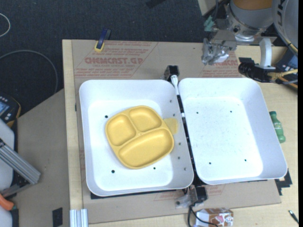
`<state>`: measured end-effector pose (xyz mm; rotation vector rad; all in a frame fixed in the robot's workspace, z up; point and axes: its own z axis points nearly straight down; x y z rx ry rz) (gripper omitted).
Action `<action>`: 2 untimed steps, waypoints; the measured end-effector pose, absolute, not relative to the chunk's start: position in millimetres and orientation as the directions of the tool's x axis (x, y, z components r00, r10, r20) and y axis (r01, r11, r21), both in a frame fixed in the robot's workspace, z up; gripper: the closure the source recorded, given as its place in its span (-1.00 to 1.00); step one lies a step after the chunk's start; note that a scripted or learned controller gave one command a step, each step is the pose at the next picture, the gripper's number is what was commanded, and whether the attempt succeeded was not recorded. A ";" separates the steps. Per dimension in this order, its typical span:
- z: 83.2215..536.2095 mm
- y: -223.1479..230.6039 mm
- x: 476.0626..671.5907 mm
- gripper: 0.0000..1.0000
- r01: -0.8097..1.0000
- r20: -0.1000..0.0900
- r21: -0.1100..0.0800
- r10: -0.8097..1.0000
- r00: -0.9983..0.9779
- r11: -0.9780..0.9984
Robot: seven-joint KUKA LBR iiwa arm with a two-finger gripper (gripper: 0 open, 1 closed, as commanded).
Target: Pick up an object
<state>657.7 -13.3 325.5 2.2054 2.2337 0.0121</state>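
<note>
We cannot tell how the jaws stand: the gripper (215, 56) shows as a small metallic cluster against the brown board, too blurred to read, and we see nothing between them. It hangs under the arm's grey wrist (244, 30), beyond the far edge of the right bin (258, 167), over the bare cardboard-coloured bench (142, 60).

As we judge it, the pick has not begun in any visible sense. Nothing is lifted, and the only object in either bin lies flat and untouched. What is left is the whole job: travel to the object, come down, close on it and raise it.

That object is a yellow divided plate (138, 136), with two small compartments on its far side and one long one on its near side. It rests on the floor of the left bin (90, 126), roughly central. From the gripper it lies well apart, to the left and nearer to us, across the black seam (181, 112) where the two bins meet. A rim grasp looks likeliest, since the plate is broad and shallow.
</note>
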 end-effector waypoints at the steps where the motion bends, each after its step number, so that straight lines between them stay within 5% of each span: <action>1: 285.3 82.7 665.8 1.00 1.000 0.004 -0.005 1.000 -0.010 0.010; 2: 446.1 99.9 667.3 1.00 1.000 0.003 0.022 1.000 -0.004 0.004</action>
